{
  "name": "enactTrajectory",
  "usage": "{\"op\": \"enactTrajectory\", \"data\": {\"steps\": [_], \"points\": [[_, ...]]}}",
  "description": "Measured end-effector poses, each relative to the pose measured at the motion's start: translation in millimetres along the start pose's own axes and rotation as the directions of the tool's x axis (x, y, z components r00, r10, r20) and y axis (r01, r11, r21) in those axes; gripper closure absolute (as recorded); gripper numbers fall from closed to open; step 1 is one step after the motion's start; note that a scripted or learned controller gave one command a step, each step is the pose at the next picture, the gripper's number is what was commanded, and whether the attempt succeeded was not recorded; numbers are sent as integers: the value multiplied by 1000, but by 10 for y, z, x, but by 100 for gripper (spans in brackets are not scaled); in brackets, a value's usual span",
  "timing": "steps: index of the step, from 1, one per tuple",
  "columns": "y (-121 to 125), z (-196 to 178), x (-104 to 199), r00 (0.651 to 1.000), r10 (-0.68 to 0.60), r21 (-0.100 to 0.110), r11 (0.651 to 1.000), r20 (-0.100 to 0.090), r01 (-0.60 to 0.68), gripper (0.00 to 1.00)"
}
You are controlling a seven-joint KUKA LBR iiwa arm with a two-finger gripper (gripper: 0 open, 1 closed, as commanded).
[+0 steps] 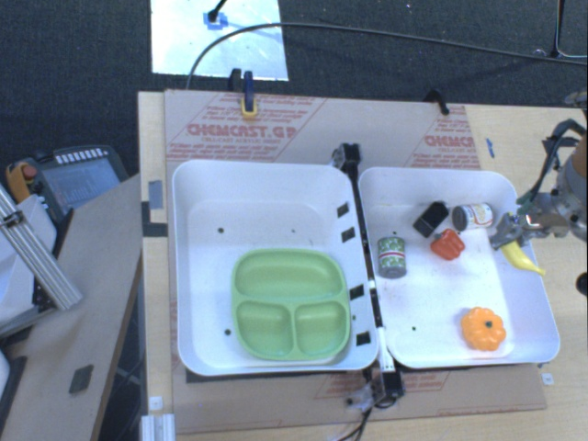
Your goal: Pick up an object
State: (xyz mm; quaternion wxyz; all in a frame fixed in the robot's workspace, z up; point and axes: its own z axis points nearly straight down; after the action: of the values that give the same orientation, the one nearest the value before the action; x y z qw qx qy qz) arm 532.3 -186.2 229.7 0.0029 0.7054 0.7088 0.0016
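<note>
Yellow banana-shaped toy lies in right bin, against far right wall, just beside gripper. Gripper sits at bin's right rim, above banana's upper end; jaw state cannot be told from this view. Judgement: banana is nearest candidate; likely light, hollow plastic, stiff, smooth and somewhat slippery, curved. Best hold across its middle, narrow way. Wall proximity may block one finger. Other candidates in same bin: orange pumpkin, red pepper, green-labelled can, small white bottle, black block. Green divided tray occupies left bin
</note>
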Motion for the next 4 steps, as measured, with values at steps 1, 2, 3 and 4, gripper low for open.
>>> {"op": "enactTrajectory", "data": {"steps": [1, 2, 3, 4], "points": [[168, -18, 419, 1000, -4, 3, 1000, -2, 4, 100], [385, -73, 931, 1000, -6, 3, 1000, -3, 6, 100], [474, 40, 1506, 1000, -5, 5, 1000, -4, 5, 100], [573, -18, 2130, 1000, -6, 4, 1000, -5, 6, 100]]}}
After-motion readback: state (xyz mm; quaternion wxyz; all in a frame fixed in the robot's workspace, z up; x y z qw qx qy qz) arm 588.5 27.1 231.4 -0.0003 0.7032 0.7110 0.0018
